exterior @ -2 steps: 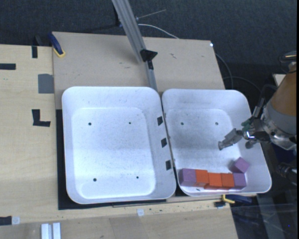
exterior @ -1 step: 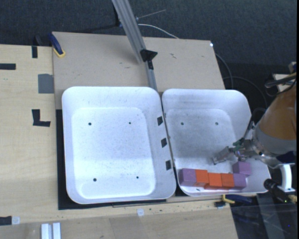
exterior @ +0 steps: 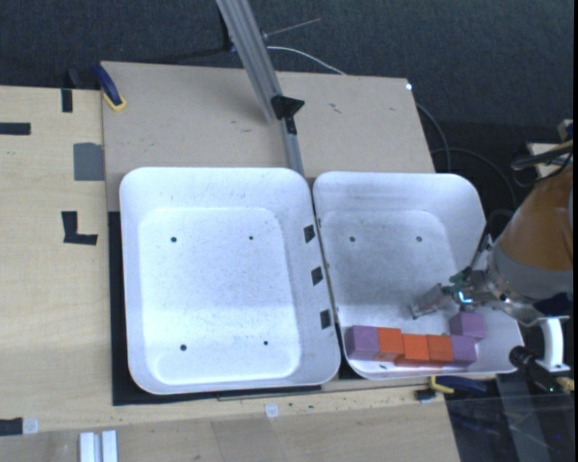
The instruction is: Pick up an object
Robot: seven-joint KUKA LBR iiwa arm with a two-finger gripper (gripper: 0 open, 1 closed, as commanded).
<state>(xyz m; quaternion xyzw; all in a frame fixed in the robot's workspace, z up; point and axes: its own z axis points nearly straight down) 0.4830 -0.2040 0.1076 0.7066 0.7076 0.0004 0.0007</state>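
Note:
A row of blocks lies along the near wall of the right bin [exterior: 395, 192]: a purple block [exterior: 364, 340] at the left, an orange block [exterior: 390, 343], a second orange block [exterior: 430, 348] and a purple block [exterior: 462, 350]. One more purple block [exterior: 472, 323] sits just behind the row's right end. My gripper [exterior: 424, 305] is low inside the right bin, just behind the row and left of that rear purple block. It points left, and nothing can be seen held in it.
The left bin [exterior: 212, 186] stands beside the right one with black clips between them. A slanted metal post [exterior: 255, 51] rises behind the bins. My grey and orange arm [exterior: 535, 248] overhangs the right bin's right wall. Cables run at the far right.

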